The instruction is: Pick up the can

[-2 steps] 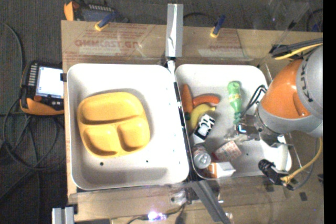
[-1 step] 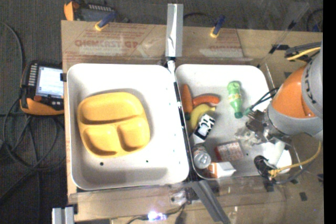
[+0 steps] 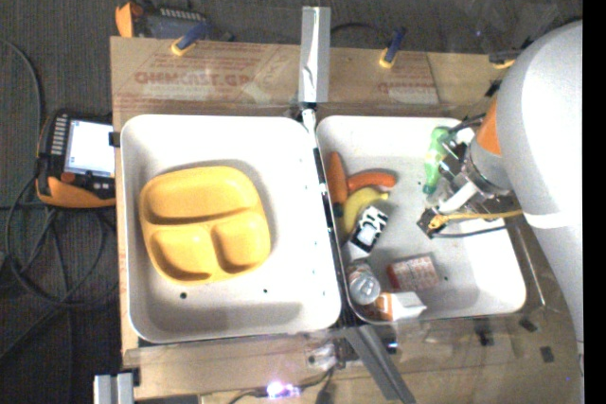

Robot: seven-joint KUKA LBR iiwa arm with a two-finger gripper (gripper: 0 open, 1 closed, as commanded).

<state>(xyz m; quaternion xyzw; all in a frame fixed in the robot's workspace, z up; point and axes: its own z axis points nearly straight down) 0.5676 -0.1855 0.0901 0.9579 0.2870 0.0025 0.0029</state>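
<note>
Camera view: the small silver-topped metal can (image 3: 363, 285) sits in the near-left corner of the right white bin (image 3: 492, 293), just beside a red-and-white carton (image 3: 395, 306), below a black-and-white packet (image 3: 368, 227) and a yellow banana (image 3: 358, 203). The grey arm's gripper (image 3: 447, 184) is over the bin's right part, next to a green plastic bottle (image 3: 436, 156) and well apart from the can; spread or pressed together, cannot tell. The left white bin (image 3: 189, 312) holds a yellow divided plastic tray (image 3: 204, 222).
</note>
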